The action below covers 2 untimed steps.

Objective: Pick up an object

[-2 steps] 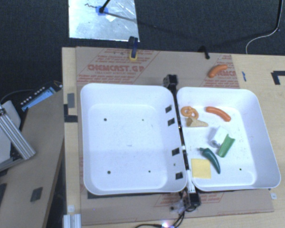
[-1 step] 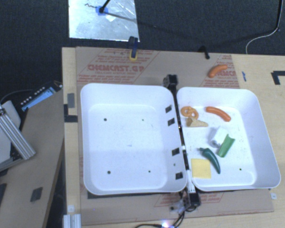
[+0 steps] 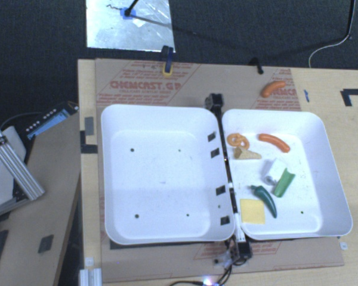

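The right bin (image 3: 329, 159) holds several small items. A pretzel (image 3: 238, 140) lies near its upper left, with a tan wedge (image 3: 248, 155) just below it. An orange sausage (image 3: 274, 142) lies to the right of the pretzel. A white block (image 3: 274, 170) sits mid-bin beside a light green piece (image 3: 283, 183). A dark green pepper (image 3: 265, 198) lies below them, and a yellow cheese square (image 3: 252, 211) rests near the front left corner.
The left bin (image 3: 161, 171) stands beside the right one, joined by black clips (image 3: 221, 189). A second orange sausage (image 3: 273, 89) lies on the cardboard behind the right bin. A yellow clamp (image 3: 167, 61) and a shiny sheet (image 3: 129, 16) sit at the back.
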Available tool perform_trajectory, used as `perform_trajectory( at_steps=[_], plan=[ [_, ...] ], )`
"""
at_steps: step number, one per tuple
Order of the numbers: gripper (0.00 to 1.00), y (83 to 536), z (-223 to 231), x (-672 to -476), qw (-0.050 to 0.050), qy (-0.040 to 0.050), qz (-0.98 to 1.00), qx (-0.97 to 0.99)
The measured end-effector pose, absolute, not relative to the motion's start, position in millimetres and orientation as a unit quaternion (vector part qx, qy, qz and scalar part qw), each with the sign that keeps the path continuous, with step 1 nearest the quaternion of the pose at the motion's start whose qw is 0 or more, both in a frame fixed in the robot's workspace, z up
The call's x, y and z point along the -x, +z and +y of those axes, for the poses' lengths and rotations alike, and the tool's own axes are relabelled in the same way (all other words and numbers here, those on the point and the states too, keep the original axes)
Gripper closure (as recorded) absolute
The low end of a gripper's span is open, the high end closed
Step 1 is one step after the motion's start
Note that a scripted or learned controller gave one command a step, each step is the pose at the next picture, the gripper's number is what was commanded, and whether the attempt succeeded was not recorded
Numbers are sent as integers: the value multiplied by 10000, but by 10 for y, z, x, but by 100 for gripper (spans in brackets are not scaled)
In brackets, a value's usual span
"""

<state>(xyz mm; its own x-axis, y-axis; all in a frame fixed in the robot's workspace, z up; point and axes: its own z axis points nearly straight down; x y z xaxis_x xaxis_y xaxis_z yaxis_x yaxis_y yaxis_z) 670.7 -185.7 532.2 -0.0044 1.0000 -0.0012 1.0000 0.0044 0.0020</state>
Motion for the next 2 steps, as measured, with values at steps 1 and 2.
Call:
perform_trajectory(
  at_steps=[1, 2],
  plan=[
    [100, 5376, -1834, -5822, 19, 11, 7066, -7076],
    [100, 4910, -2089, -4821, -10, -8, 7051, -7091]
  ],
)
